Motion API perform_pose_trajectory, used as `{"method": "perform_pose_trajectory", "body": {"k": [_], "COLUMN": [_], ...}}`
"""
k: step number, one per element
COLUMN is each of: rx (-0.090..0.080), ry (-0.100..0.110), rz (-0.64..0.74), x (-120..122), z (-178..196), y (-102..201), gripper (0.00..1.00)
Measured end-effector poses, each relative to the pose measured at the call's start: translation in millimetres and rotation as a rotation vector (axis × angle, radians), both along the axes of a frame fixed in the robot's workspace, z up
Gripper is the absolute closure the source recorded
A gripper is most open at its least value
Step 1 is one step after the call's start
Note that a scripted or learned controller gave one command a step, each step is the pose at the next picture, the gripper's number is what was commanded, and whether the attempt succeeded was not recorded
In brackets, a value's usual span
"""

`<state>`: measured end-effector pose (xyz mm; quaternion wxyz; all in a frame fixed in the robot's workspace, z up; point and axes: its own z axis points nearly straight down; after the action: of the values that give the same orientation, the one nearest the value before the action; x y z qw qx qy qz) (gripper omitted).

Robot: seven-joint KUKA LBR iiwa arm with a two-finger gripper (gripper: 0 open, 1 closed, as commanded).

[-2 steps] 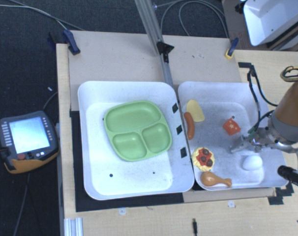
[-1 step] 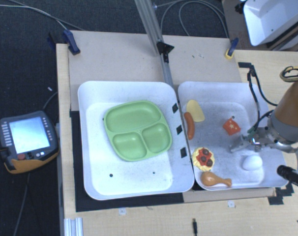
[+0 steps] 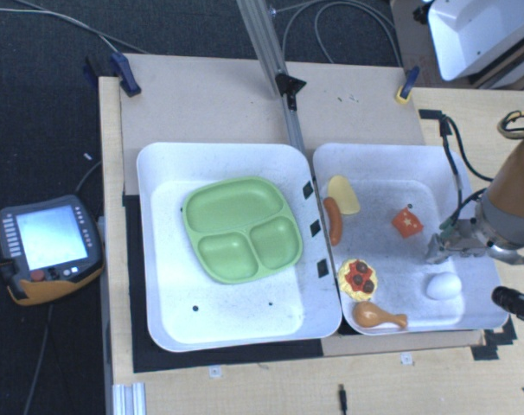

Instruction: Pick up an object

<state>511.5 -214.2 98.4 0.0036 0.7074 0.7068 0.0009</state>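
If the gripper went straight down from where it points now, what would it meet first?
Most likely the bare floor of the right bin, just above the white egg. The gripper looks slightly off the egg, though depth is unclear.

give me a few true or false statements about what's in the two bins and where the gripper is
1. The green three-compartment plate lies in the left white bin. True.
2. The white egg-shaped object lies on the green plate. False: it lies in the right white bin, just below the gripper.
3. The small red block is in the right bin. True.
4. The brown drumstick-shaped toy sits at the right bin's far edge. False: it lies at the near edge, below the round pizza-like toy.
5. The gripper hangs over the left bin. False: over the right bin.
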Motion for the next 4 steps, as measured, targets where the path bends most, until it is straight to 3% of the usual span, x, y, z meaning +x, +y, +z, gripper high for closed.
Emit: {"method": "perform_pose_trajectory", "body": {"k": [2,4], "rx": [0.001,0.006], "ry": [-0.001,0.006], "rz": [0.002,0.007], "x": [5,-5], "z": [116,132], "y": [4,106], "gripper": [1.00,1.00]}}
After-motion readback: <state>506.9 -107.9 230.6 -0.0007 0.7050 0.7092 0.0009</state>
